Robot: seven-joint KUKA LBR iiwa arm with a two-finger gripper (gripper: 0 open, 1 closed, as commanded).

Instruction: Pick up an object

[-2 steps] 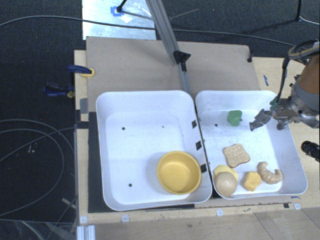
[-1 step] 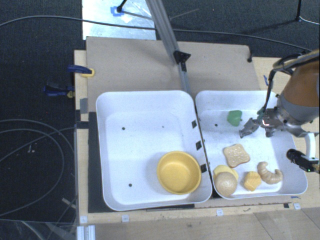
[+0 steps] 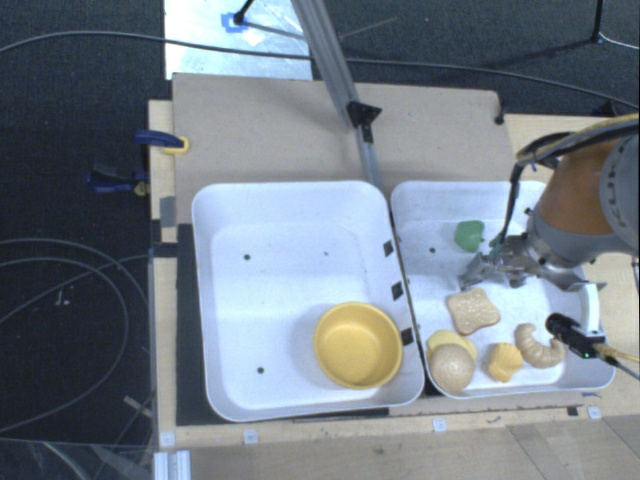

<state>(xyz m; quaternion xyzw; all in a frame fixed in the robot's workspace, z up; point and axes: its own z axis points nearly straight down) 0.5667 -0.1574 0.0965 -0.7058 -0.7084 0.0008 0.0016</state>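
Observation:
The right bin [image 3: 420, 218] holds several items. A green lump [image 3: 468, 234] lies near its back. A tan toast slice [image 3: 472, 310] sits in the middle. Along the front lie a pale round bun [image 3: 452, 364], a yellow cheese chunk [image 3: 503, 361] and a curved croissant [image 3: 538, 346]. My gripper [image 3: 483, 270] hangs low inside this bin, between the green lump and the toast slice, just above the toast's back edge. I see nothing in it. The orange-banded wrist [image 3: 585, 193] rises behind it on the right.
A yellow bowl [image 3: 358, 344] sits at the front right of the left bin [image 3: 250, 268]. A grey pole [image 3: 335, 63] slants down to the bins' shared back corner. Black clips [image 3: 397, 290] mark the divider between the bins.

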